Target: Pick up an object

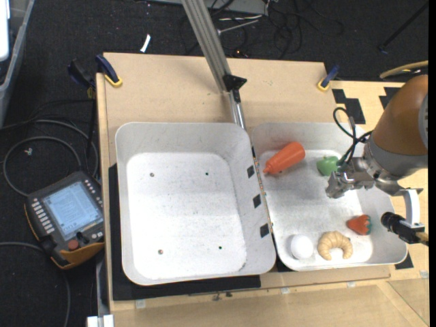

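Croissant [335, 245], egg [300, 246] & carrot [284, 158] lay unpicked in right bin [300, 136]; gripper [335, 188] hovered low, finger state unclear, nothing grabbed yet.

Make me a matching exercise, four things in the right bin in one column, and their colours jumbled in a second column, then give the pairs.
Things:
1. carrot
2. egg
3. croissant
4. pepper

Colours:
A. white
B. red
C. orange
D. tan

Pairs: 1-C, 2-A, 3-D, 4-B
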You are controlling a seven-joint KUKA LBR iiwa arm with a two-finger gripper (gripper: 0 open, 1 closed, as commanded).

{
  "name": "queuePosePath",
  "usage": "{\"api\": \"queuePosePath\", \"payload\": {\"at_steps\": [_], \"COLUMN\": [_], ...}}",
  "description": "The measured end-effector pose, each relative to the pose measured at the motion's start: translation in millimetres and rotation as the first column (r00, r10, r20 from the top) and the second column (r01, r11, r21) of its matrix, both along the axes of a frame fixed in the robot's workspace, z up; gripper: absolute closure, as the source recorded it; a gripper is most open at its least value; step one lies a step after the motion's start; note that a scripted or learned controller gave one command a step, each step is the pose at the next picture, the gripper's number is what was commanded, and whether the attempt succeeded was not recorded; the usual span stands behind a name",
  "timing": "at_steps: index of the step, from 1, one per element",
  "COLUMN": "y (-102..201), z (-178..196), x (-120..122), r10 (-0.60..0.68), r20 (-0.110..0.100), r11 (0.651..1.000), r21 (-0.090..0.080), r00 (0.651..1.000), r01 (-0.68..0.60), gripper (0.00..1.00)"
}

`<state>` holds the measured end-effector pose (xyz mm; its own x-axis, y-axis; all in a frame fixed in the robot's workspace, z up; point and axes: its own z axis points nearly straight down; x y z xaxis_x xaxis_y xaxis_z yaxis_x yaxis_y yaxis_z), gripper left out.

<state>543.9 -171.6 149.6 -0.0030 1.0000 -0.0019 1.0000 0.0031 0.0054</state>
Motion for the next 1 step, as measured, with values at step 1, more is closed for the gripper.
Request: {"api": "queuePosePath", "payload": {"at_steps": [1], "y": [-0.9], "z": [42.6], "x": [2.4], "r10": [0.0], "r20": [0.0], "r11": [1.0], "r21": [0.0], "r00": [1.0], "r01": [0.0], "gripper": [1.0]}}
